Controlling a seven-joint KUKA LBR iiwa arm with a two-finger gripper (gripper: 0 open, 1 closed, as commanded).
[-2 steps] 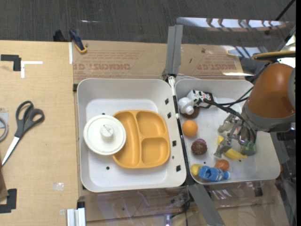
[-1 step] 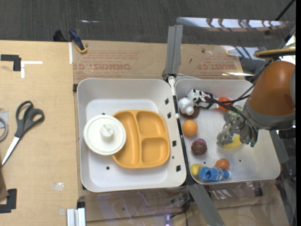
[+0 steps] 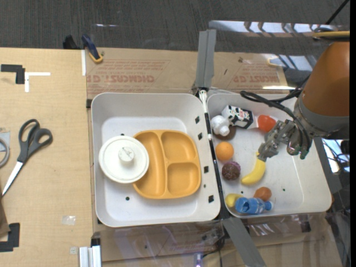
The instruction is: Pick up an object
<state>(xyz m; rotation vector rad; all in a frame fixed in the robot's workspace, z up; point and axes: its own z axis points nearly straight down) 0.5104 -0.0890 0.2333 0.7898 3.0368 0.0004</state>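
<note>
The right bin holds several small objects. A yellow banana lies near its middle, with an orange ball and a dark purple ball to its left. A black-and-white cow toy, a white round toy and a red piece sit at the back. A small orange object and a blue toy lie at the front. My gripper hangs just above the banana's upper end, slanting down to the left. Nothing is visibly held.
The left bin holds a yellow divided plate with a white round lid overlapping its left edge. Scissors lie on the wooden bench at the left. Cables trail from the wrist over the right bin's back.
</note>
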